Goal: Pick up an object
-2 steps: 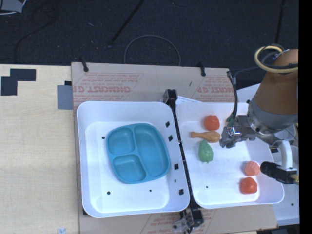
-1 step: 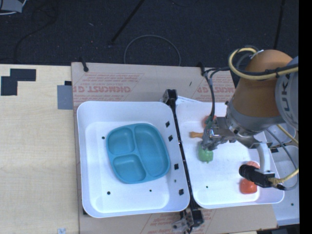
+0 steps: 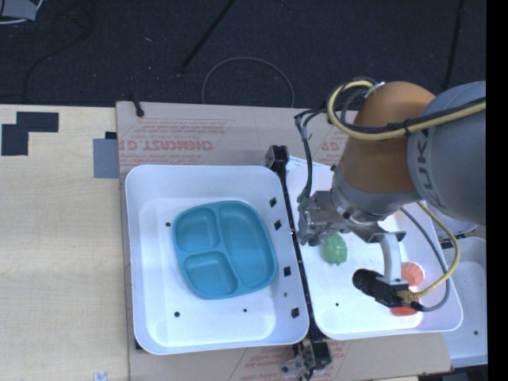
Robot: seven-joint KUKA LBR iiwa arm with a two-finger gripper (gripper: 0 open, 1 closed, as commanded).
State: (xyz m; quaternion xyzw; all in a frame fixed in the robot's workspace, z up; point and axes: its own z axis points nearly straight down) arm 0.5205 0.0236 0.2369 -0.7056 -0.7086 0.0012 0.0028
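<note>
The arm (image 3: 397, 157) reaches over the right bin (image 3: 444, 320), with its wrist low near the bin's left wall. A small green lump (image 3: 335, 249) lies on the bin floor just beside the jaws, on their near side. Whether it touches them, and whether they stand apart or together, cannot be told. An orange thing (image 3: 412, 274) lies farther right. The left bin (image 3: 151, 213) holds a blue divided plate (image 3: 224, 248). Both bins rest on the worktop (image 3: 55, 252).

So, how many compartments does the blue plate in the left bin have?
3 in the blue plate: one at the upper left, one along the right side, one at the lower left. None seems hidden.
</note>
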